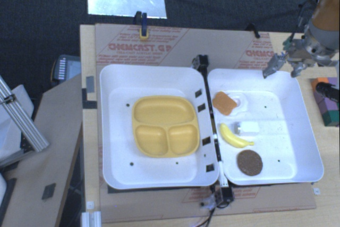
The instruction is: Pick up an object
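- Left bin (114, 114): yellow divided tray (164, 126), centred.
- Right bin (297, 130): orange piece (224, 103), white block (247, 127), banana (234, 137), brown disc (249, 162), clustered left side.
- My end effector (283, 65) over the right bin's far right corner, fingers spread, grasping nothing.

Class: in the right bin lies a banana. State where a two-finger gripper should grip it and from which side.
Grip the banana at its thick middle, coming straight down from above, fingers across its narrow width. It lies flat and curved, with the white block close against its upper side.
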Available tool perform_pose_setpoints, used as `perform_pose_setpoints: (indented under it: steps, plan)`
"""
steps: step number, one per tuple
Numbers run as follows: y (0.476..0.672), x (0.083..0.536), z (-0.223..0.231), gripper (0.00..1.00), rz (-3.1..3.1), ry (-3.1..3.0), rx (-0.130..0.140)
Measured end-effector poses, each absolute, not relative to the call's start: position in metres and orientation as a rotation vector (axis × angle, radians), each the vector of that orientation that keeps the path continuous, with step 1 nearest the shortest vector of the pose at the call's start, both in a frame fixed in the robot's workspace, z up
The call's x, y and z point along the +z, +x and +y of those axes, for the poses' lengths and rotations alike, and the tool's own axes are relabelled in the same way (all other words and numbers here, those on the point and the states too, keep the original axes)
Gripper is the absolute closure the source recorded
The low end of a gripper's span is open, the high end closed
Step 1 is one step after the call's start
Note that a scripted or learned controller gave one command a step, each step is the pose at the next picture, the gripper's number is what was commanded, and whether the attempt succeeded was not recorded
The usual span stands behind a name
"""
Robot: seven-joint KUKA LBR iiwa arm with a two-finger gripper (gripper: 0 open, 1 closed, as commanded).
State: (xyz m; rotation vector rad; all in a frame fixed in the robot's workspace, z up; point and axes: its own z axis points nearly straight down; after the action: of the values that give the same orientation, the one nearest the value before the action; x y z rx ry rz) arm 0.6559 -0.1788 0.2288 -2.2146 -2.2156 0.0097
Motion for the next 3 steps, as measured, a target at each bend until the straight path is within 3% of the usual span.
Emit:
perform_pose_setpoints:
  steps: [1,3]
  plan:
    - [0.658,0.237,-0.178,0.00,-2.226,-2.219,-0.001]
    - [0.657,0.152,-0.173,0.00,-2.224,-2.219,0.002]
